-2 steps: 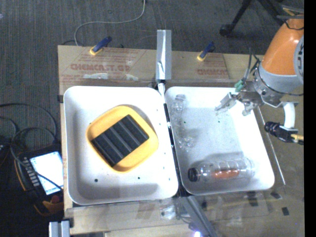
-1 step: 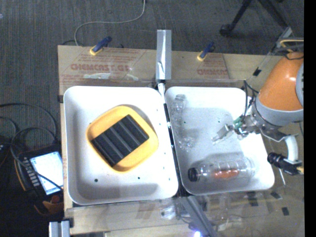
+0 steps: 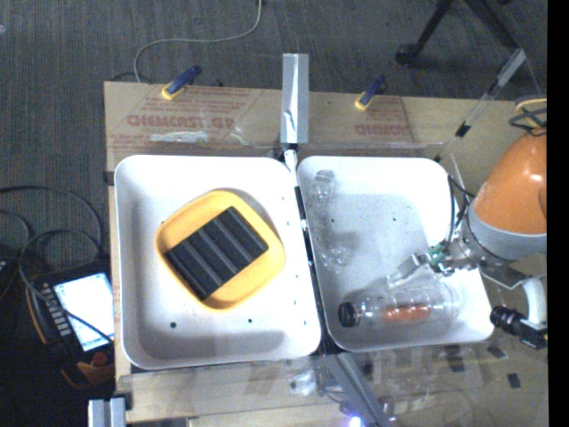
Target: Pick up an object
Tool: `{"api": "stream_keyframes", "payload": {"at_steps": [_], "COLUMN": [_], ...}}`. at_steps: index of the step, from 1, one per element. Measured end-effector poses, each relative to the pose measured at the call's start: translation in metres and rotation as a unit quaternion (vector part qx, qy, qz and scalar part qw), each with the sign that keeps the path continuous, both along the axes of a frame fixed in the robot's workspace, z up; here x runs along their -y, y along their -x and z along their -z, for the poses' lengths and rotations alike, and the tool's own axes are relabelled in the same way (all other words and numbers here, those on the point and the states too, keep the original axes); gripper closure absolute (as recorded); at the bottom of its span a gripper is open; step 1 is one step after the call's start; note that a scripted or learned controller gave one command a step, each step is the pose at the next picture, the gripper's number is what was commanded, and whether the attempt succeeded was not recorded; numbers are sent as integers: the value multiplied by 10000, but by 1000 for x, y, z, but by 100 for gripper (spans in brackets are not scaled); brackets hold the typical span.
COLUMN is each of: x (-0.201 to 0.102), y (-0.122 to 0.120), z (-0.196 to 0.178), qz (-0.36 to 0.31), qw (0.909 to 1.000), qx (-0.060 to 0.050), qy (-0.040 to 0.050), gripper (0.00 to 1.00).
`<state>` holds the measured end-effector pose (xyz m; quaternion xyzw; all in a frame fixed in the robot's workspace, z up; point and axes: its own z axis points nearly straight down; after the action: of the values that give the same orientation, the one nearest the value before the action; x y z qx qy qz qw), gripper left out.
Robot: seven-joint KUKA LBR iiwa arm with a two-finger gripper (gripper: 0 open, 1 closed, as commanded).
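Brown cardboard-topped desk (image 3: 133, 123) carries two shallow white bins side by side. Left white bin (image 3: 142, 194): a yellow rounded tray with black ribbed insert (image 3: 221, 248) lying flat near its middle, turned at a slant. Right white bin (image 3: 391, 194): grey arm with orange band (image 3: 516, 194) reaching in from the right edge. Pincer (image 3: 425, 265) low over the bin's right half, just above a clear plastic bottle with dark cap (image 3: 400, 310) lying on its side near the front wall. Second clear plastic bottle (image 3: 324, 221) along the left wall. Pincer state: cannot tell.
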<state>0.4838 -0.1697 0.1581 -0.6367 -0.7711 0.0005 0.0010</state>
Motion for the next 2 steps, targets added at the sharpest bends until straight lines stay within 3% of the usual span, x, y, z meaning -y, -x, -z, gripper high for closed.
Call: {"api": "stream_keyframes", "payload": {"at_steps": [1,2], "x": [-39,-32], "y": [-81,-187], "z": [67,69], "qz": [709,892], "qw": [9975,9960], "qx": [67,60], "qy": [13,25], "gripper": [0,0]}}
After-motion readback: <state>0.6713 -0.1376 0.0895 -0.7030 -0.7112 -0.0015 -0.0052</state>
